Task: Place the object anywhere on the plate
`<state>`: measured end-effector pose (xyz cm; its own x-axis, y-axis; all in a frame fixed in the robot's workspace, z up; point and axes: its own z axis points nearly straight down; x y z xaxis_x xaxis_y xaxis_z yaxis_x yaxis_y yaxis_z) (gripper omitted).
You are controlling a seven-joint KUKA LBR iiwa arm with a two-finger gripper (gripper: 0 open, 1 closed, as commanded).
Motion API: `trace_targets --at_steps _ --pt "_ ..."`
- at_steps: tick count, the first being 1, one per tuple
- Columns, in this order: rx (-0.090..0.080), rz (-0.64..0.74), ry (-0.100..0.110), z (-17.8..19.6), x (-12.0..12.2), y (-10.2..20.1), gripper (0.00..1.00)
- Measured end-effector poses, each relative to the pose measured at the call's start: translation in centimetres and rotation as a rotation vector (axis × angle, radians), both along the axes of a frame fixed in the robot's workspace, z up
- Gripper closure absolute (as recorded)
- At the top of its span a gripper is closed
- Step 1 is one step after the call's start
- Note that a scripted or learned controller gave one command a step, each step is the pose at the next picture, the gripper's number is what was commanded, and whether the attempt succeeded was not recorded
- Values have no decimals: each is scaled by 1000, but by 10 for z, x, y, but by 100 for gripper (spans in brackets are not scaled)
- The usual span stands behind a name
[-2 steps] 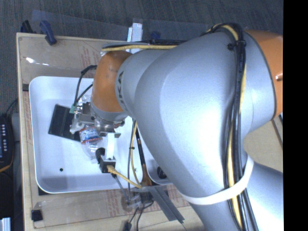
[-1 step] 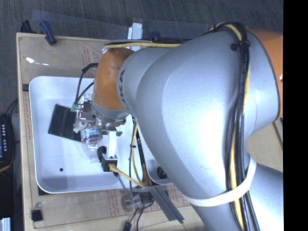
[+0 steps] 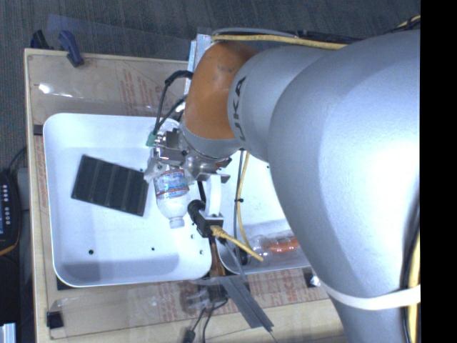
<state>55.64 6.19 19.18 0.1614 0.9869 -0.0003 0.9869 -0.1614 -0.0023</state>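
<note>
A clear plastic water bottle (image 3: 172, 195) with a blue-and-white label points its cap toward the front of the left bin (image 3: 64, 249). My gripper (image 3: 170, 166) is shut on the bottle's upper end, which sits between the fingers. The plate (image 3: 108, 185) is a dark ribbed rectangle lying flat in the left bin, just left of the bottle and apart from it. The arm's orange band (image 3: 214, 95) and grey body cover the bin's right side.
The right bin (image 3: 258, 209) holds another clear bottle with an orange part (image 3: 277, 246), mostly under the arm. A yellow cable (image 3: 239, 247) hangs by the divider between the bins. A blue clamp (image 3: 71, 47) sits at the bench's far left corner.
</note>
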Motion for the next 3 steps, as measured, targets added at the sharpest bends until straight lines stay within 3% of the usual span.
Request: trace_targets --at_steps 1,2,3 --pt "0 5 3 9 0 0 100" --pt "-1 -160 3 -1 1 12 100" --pt "-1 -155 6 8 1 12 100"
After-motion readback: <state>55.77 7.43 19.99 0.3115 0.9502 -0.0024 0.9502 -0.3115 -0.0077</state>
